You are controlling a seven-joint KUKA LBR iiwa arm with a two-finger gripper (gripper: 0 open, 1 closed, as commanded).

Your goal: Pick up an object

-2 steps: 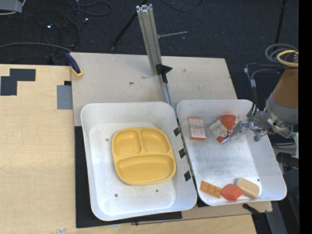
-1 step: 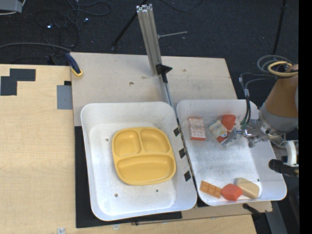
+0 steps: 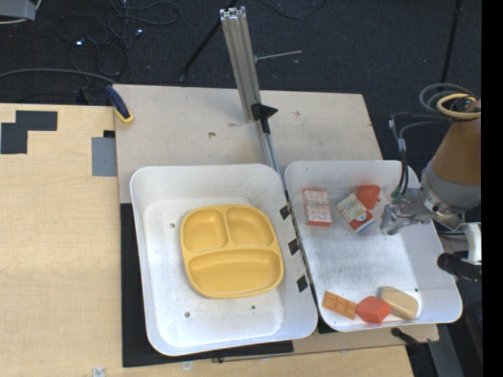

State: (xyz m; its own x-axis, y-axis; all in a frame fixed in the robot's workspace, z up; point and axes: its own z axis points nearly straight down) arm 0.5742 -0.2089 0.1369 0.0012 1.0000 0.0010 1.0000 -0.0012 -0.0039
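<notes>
The right bin (image 3: 354, 265) holds a pink carton (image 3: 317, 206), a small white-and-red carton (image 3: 353, 210) and a red-orange piece (image 3: 368, 194) near its far side. A waffle-like orange block (image 3: 339, 304), a red piece (image 3: 372, 309) and a beige bread-like piece (image 3: 399, 301) lie at its near edge. My gripper (image 3: 391, 221) hangs low over the bin's right part, just right of the white-and-red carton. Nothing shows between its fingers.
The left bin (image 3: 157, 289) carries a yellow divided plate (image 3: 232, 250). A metal post (image 3: 242, 61) rises behind the bins. The arm's orange band (image 3: 460, 151) and grey wrist stand over the right bin's right rim. Black clips (image 3: 292, 246) sit along the seam between the bins.
</notes>
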